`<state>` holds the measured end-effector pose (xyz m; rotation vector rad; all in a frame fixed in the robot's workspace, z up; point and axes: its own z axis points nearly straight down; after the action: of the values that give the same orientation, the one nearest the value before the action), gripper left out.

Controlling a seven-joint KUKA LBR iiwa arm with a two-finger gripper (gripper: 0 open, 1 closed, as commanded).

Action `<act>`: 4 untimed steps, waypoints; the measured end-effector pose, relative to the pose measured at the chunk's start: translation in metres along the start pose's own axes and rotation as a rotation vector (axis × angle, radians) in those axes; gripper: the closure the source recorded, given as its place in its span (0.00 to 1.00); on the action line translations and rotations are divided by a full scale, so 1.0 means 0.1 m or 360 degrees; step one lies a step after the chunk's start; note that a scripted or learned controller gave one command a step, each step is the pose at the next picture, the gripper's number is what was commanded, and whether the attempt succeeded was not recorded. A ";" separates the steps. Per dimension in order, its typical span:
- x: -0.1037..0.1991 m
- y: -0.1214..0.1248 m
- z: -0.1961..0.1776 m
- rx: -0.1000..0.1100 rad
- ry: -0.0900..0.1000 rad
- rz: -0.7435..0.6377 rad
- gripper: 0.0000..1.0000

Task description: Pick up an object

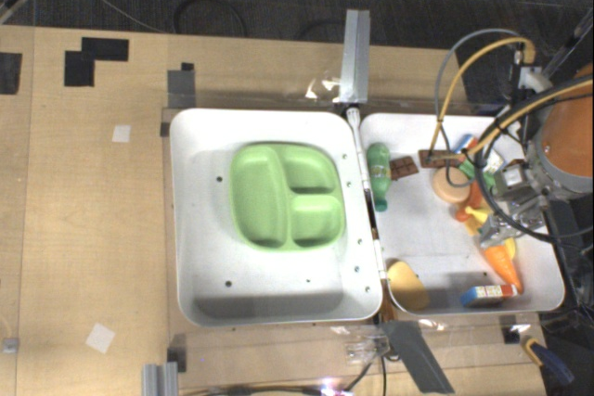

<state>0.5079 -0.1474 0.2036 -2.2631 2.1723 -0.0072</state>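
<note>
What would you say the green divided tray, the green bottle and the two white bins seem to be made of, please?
The green divided tray looks like moulded plastic with a matte finish: uniform colour, rounded compartments. The green bottle seems translucent plastic, with a slight sheen, though it is small in the view. The left bin and right bin look like smooth white plastic, with soft rounded corners; painted metal cannot be ruled out.

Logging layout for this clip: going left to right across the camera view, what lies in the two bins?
Green divided tray → green bottle → brown block → tan disc → orange carrot-like toy. The cluster under the gripper is too overlapped to order.
</note>
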 end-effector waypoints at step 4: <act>-0.42 -1.37 0.38 0.0005 -0.0008 -0.1113 1.00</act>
<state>0.6437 -0.0998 0.1664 -2.8668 1.2640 -0.0073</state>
